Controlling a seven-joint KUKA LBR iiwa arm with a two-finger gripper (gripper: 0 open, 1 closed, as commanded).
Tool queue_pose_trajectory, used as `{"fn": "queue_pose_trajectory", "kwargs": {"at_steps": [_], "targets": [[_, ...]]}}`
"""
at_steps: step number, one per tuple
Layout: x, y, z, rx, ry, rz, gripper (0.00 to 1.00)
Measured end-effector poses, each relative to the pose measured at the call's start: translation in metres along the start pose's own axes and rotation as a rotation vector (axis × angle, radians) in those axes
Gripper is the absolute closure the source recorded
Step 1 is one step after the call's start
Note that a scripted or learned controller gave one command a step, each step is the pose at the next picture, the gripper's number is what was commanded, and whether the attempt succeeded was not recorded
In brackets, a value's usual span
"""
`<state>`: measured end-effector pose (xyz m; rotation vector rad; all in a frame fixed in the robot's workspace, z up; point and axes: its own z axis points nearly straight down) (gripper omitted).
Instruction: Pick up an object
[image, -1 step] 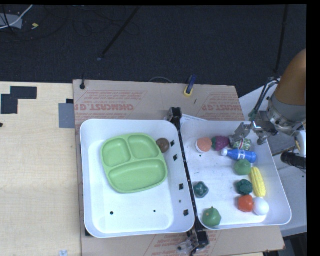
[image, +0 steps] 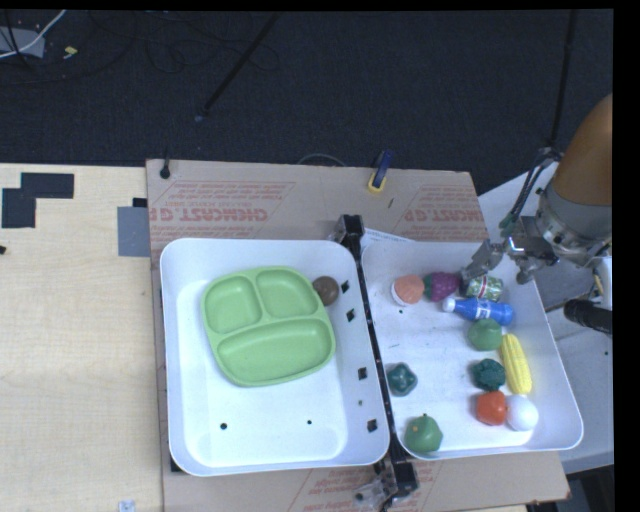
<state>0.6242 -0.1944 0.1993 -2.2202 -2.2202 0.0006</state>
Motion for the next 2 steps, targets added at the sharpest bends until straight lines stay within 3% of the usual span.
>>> {"fn": "queue_pose_trajectory", "kwargs": {"at_steps": [1, 2], "targets": [[0.001, -0.010, 0.052, 0.004, 0.001, -0.001, 0.00], [-0.003, -0.004, 0.095, -0.022, -0.017, -0.002, 0.00]]}}
